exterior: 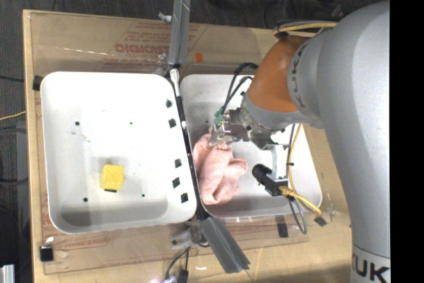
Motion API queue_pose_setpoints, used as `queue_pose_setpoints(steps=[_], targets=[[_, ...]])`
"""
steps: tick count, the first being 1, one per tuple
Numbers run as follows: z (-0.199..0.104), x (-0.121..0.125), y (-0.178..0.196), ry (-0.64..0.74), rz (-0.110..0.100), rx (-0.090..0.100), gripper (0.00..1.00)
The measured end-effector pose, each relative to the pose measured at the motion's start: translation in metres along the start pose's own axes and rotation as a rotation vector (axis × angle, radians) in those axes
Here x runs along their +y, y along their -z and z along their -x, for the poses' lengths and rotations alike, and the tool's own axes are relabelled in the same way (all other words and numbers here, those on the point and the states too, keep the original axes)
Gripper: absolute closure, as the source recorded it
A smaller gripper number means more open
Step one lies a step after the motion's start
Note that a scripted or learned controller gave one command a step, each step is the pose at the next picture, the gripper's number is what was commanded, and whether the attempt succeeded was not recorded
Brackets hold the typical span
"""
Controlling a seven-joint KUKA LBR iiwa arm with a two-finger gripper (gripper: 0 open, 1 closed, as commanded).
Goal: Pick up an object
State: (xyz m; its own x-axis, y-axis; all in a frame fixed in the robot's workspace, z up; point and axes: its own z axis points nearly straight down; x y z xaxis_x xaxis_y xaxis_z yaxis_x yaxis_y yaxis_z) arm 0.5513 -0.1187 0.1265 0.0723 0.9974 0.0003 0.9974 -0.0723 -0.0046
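A pink crumpled cloth (217, 172) lies in the right bin (199, 91), against its left wall. My gripper (221, 137) hangs right over the cloth's upper end, its tips at or in the fabric. A yellow block (112, 177) sits in the left bin (66, 93), near its lower middle, far from the gripper. The arm's grey body and orange band cover most of the right bin's right half.
A grey metal divider bar (177, 36) runs between the two bins, with black clips along it. A yellow cable (301, 199) and a black connector (264, 177) trail from the wrist over the right bin's lower right.
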Motion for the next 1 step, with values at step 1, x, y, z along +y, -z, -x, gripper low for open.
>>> queue_pose_setpoints(steps=[1], targets=[[-0.0292, -0.0198, 0.0855, -0.489, 0.000, 0.001, 1.00]])
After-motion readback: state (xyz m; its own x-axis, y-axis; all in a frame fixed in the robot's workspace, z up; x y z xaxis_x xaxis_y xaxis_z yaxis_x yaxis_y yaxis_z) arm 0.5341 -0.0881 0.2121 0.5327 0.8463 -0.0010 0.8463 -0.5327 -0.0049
